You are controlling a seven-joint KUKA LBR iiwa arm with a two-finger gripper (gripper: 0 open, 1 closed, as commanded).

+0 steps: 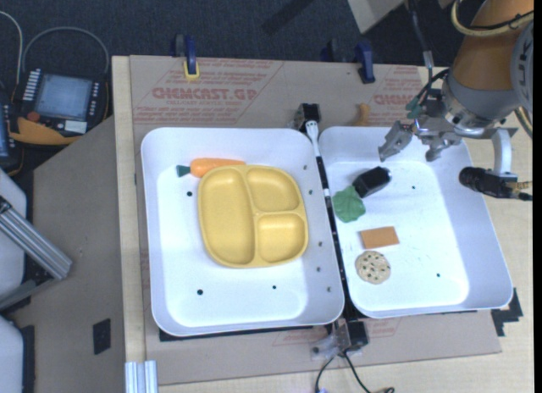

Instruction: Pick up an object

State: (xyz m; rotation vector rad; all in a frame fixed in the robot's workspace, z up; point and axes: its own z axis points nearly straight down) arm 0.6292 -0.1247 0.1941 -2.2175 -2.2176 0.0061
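Over the right bin (474,294), near its far edge, the gripper (415,141) hangs with fingers spread, nothing between them. Below it in that bin: a black block (371,182), touching a green lump (348,205), then an orange cracker (378,237) and a cookie (373,267). Left bin (169,290) holds a yellow divided plate (251,214), with a carrot (216,165) just beside its far rim

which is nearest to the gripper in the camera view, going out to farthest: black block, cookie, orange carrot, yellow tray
From the gripper:
1. black block, right bin, just below-left of the fingers.
2. cookie, right bin's near end.
3. yellow tray, middle of left bin.
4. orange carrot, left bin, behind the tray's far-left corner.
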